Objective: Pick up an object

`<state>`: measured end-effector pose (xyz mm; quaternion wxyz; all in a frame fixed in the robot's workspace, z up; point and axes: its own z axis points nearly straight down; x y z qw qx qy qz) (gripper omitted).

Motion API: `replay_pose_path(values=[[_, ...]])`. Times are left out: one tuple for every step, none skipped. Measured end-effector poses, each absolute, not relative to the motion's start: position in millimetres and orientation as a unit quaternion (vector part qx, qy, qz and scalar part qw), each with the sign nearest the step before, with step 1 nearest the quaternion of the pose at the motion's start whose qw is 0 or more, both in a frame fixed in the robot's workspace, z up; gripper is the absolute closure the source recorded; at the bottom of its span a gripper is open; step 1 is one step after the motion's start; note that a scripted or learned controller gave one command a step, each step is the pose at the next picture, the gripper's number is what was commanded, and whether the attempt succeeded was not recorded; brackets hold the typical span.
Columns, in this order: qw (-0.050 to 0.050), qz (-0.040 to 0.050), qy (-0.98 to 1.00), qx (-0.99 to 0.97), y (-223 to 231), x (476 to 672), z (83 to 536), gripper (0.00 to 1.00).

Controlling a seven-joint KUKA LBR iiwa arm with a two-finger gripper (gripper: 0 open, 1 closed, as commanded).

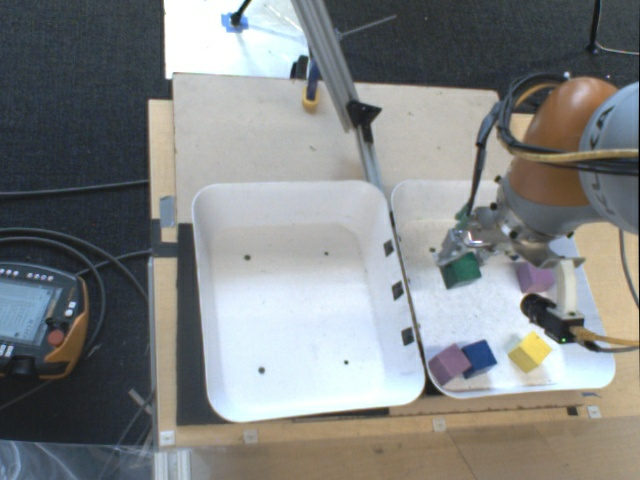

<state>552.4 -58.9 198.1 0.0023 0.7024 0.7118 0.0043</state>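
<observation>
Pincer (462,251) touches green block (461,270), near bin's (410,208) inner wall.

two white bins (300,203), two purple blocks (449,362), one green block (461,270), one blue block (480,355), one yellow block (530,351)

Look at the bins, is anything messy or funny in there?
Nothing looks spilled or broken. The green block sits tilted right at the gripper in the right bin, while the purple, blue and yellow blocks rest near its front edge.
</observation>
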Motion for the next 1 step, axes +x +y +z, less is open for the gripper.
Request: replay_pose_path(values=[[-0.001,0.0003,0.71,0.704,-25.3,505.0,213.2,1.0]])
